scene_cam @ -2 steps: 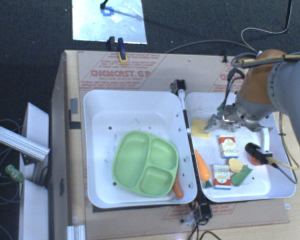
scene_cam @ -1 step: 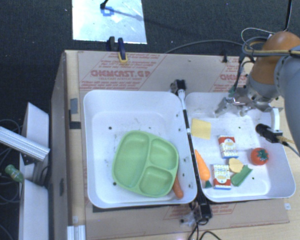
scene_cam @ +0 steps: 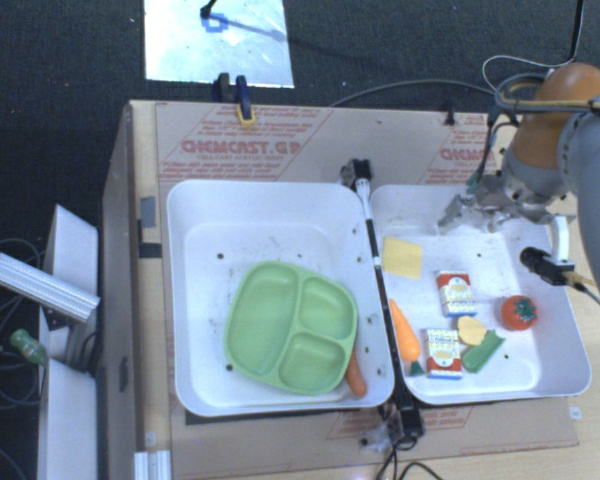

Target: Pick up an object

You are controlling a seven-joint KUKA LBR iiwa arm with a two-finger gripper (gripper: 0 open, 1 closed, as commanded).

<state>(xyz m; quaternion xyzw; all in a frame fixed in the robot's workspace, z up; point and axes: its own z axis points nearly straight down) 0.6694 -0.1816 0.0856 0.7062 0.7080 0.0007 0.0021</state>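
Arm (scene_cam: 580, 133) cut off at right edge; orange band visible above wrist. Pincer (scene_cam: 480, 208) sits over back of right bin (scene_cam: 560, 368), metal parts blurred, so can't tell if it's apart or together; nothing seen betw. them.

Right bin items: yellow slice (scene_cam: 402, 258) near back left, red/white packet (scene_cam: 456, 293) mid, tomato (scene_cam: 518, 312) to the right, 2nd packet (scene_cam: 443, 353) at front, small yellow piece (scene_cam: 470, 330) touching green piece (scene_cam: 483, 352), carrot (scene_cam: 405, 331) along left wall. All lie apart from pincer.

Left bin (scene_cam: 200, 268): green divided tray (scene_cam: 290, 326), w/ small orange item (scene_cam: 355, 378) partly hidden at tray's front right corner – too small to ID.

Worktop (scene_cam: 270, 143) is board w/ red lettering, clamp (scene_cam: 242, 98) at back edge. Dark carpet floor (scene_cam: 50, 88) around, shiny sheet (scene_cam: 215, 28) behind, cables at right
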